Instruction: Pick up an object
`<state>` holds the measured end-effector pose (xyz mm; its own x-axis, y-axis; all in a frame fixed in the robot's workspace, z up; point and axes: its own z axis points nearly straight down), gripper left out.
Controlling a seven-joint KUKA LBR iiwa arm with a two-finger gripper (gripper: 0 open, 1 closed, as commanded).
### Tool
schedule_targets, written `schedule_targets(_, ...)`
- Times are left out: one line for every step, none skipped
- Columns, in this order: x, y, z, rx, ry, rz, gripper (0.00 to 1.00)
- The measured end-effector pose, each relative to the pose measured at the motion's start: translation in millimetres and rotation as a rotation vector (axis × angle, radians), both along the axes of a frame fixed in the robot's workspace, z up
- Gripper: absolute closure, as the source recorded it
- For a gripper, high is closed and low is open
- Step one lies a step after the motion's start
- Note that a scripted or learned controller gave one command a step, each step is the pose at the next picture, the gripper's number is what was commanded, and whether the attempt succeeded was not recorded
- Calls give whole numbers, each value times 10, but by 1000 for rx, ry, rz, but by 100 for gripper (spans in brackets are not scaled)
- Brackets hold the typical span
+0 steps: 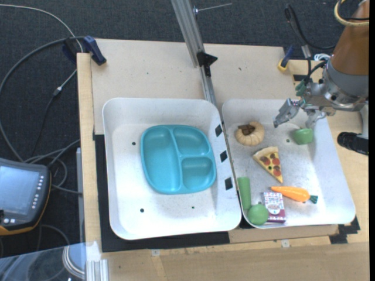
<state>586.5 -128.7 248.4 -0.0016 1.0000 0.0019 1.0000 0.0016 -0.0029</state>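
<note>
Now, top to bottom by size, here's the picture.
Bench (pixel 152 69): tan board carrying two white bins side by side.
Left bin (pixel 117 174): holds a teal divided tray (pixel 177 158) and nothing else to see.
Right bin (pixel 328 180): this is where the toys are, six of them scattered about.
Arm (pixel 351 51): it comes in from the right, orange band above the wrist, wrist poised over the right bin's far corner.
Gripper (pixel 297 115): fingers spread apart and pointing down, nothing between them; it hovers just over the far end of the bin.
Green piece (pixel 303 136): the likeliest target, sitting right below the near finger, close to the bin's far wall.
Bun (pixel 249 133): round and brown, left of the gripper, near the divide.
Pizza slice (pixel 270 162): flat, mid-bin, apart from everything.
Carrot (pixel 293 194): orange, lying towards the near edge.
Box (pixel 275 207): small pink carton, touching the green pear (pixel 256 214) at the near rim.
Green stick (pixel 244 192): upright along the left wall.
Risk: the green piece looks offset towards one finger, so a straight drop could land a fingertip on top and knock it aside.
Risk two: it's rounded and near the wall, so closing could squirt it out or pin a finger against the rim.
</note>
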Motion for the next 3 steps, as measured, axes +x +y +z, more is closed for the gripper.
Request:
schedule_targets(3,-1,2,0,-1,0,0)
schedule_targets(17,0,-624,0,4,-1,0)
schedule_targets(5,1,-1043,0,3,-2,0)
